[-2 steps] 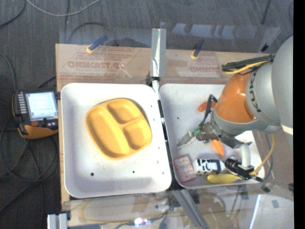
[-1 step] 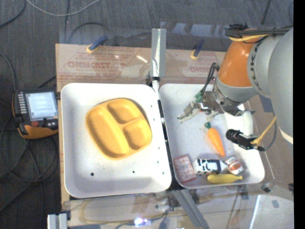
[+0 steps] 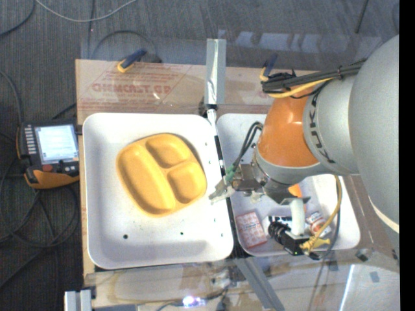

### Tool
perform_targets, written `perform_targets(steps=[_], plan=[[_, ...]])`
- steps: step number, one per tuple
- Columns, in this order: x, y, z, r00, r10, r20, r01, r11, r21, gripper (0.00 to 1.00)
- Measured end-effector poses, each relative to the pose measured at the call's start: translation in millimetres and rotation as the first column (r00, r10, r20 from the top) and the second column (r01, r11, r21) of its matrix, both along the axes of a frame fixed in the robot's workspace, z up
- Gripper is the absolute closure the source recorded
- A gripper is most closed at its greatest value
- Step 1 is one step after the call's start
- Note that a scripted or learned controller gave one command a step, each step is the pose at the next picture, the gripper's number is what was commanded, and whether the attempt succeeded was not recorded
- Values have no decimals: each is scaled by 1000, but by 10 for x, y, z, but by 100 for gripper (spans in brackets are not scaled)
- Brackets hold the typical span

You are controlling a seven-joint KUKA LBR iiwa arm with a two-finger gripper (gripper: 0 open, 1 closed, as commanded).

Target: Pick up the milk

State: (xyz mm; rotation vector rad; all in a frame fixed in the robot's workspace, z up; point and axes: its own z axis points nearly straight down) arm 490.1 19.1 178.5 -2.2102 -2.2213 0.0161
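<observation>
Pinkish carton (image 3: 249, 229), which I take for the milk, lies flat in the right bin's (image 3: 237, 127) lower-left corner. It looks light and crushable, so I'd pinch its narrow sides gently. The end effector (image 3: 219, 190) hovers near it at that bin's left wall; I cannot tell how far open it is.

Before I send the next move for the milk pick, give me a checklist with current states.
1. Milk identified: cannot tell; a pale reddish packet lies in the right bin, label unreadable.
2. Packet under the gripper: not ok; the gripper sits by the wall between the bins.
3. Path clear of the yellow plate: ok; it lies in the left bin.
4. View of the right bin: not ok; the arm covers much of it.
</observation>
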Motion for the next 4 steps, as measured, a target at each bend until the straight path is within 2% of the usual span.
perform_targets(steps=[1,2,3,4], plan=[[158,-734,4,999,34,2,-34,999,-1,0],[-93,-1453,-619,990,-144,-1,144,990,0,0],[-57,-1321,-897,972,-233,17,233,973,-4,0],[-37,-1307,-824,973,-231,17,231,973,0,100]])
